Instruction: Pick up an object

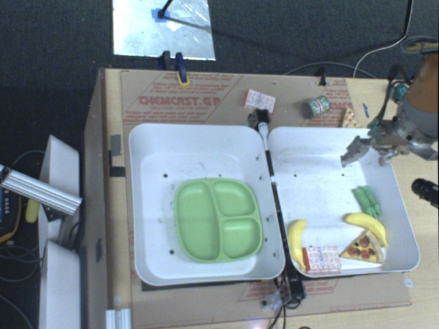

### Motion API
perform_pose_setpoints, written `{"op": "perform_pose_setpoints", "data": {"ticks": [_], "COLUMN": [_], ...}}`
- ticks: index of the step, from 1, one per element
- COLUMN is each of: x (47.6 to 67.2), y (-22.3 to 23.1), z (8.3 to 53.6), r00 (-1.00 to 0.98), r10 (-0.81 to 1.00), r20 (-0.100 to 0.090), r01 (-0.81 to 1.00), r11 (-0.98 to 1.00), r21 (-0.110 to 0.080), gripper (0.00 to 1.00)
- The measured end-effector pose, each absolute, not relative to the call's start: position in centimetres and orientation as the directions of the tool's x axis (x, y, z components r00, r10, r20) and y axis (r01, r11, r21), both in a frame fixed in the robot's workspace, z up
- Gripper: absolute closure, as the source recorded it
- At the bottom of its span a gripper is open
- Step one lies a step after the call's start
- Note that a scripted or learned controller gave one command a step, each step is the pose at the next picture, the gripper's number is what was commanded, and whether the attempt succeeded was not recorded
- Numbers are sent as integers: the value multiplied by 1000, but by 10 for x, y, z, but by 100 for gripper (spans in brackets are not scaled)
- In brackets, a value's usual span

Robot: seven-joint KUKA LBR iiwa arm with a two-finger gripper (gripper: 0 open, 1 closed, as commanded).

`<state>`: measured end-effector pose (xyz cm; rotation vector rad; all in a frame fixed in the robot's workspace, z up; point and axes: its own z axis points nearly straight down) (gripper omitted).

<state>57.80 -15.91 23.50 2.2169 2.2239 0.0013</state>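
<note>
Gripper at right of frame, over the upper right part of the right bin. Fingers spread apart, nothing between them. Lower right corner of that bin: green block, banana, pizza slice toy, red-and-white carton, second banana. Left bin carries a green divided plate. Small tin on the worktop, above the right bin.
</note>
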Motion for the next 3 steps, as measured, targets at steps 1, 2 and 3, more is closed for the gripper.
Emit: {"op": "perform_pose_setpoints", "data": {"ticks": [1,2,3], "x": [528,487,486], "y": [-207,-207,-206], "z": [126,193,99], "r00": [0,-1,-1], "r10": [1000,1000,1000], "r20": [0,-2,0], "r01": [1000,1000,1000], "r11": [0,1,1], "r21": [-2,4,-1], "gripper": [0,0,0]}}
